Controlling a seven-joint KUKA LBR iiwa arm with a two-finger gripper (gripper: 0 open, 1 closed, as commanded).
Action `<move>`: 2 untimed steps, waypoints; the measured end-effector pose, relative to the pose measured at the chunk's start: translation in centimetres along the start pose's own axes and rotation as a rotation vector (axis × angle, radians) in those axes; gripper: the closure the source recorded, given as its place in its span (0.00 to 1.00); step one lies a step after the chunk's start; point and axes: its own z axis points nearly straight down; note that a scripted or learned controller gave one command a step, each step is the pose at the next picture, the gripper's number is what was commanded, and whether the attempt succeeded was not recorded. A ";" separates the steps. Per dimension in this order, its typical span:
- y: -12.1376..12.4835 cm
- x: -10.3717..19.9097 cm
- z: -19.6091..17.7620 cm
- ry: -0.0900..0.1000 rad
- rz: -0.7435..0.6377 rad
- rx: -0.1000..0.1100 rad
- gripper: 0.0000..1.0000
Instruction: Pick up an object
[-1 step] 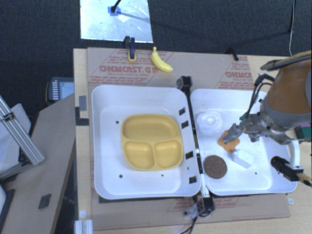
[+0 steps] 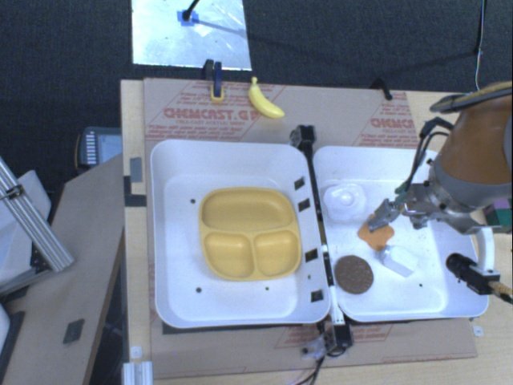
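Round brown disc (image 2: 353, 273) near gripper (image 2: 383, 218), flat orange piece (image 2: 374, 235).

Two white bins side by side on bench. Left bin (image 2: 172, 239) holds yellow divided tray (image 2: 247, 233), three compartments. Right bin (image 2: 425, 295) holds orange piece (image 2: 375, 236), brown round disc (image 2: 353, 273), small white block (image 2: 398, 261), clear round item (image 2: 342, 198). Arm (image 2: 473, 147) enters from right; gripper (image 2: 383, 215) is low over right bin, just above orange piece, contact unclear. Yellow banana (image 2: 265, 101) lies on board behind bins, blue-yellow clamp (image 2: 216, 81) near it.
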 end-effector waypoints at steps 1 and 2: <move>-0.5 0.2 4.3 0.001 0.002 0.005 0.00; 0.1 1.1 9.2 0.001 0.002 0.004 0.00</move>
